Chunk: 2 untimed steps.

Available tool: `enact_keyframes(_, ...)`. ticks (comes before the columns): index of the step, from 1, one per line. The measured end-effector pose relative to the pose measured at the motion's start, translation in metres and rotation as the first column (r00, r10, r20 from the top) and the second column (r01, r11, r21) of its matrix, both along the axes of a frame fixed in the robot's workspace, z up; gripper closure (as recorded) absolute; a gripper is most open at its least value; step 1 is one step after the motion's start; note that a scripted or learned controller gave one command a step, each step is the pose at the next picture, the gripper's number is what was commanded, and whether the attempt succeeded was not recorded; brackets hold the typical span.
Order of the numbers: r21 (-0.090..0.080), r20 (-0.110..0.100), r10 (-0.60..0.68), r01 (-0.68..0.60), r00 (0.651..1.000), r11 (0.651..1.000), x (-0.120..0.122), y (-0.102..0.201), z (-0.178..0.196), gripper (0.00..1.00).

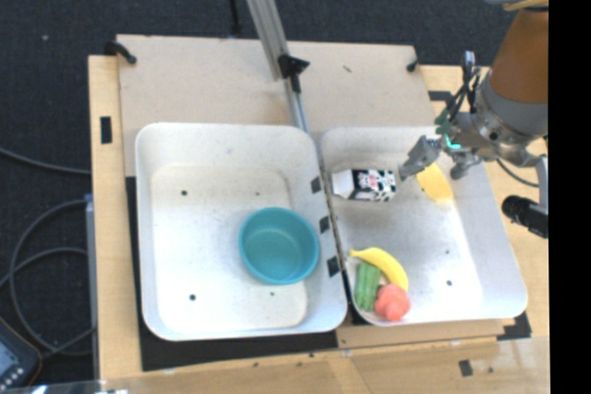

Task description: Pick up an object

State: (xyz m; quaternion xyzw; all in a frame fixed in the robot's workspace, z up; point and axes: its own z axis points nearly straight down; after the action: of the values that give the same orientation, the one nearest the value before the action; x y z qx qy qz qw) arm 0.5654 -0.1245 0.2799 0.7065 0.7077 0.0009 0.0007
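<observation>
Gripper (434, 157) hovers right of centre, over right bin (480, 291), fingers spread, gripping nothing. Yellow piece (436, 185) lies just beneath, carton (366, 185) beside: likely targets. Bowl (279, 244) sits lower centre.

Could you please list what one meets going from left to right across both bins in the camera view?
Round blue plastic bowl → small black-and-white patterned carton → yellow block beneath the grey two-finger gripper. The banana, green and red items overlap the carton's span, so they are left out.
</observation>
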Motion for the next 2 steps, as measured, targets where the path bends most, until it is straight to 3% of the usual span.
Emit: enact_keyframes(2, -0.001, -0.008, -0.003, 0.003, 1.000, 1.000, -0.006, -0.004, -0.105, 0.00)
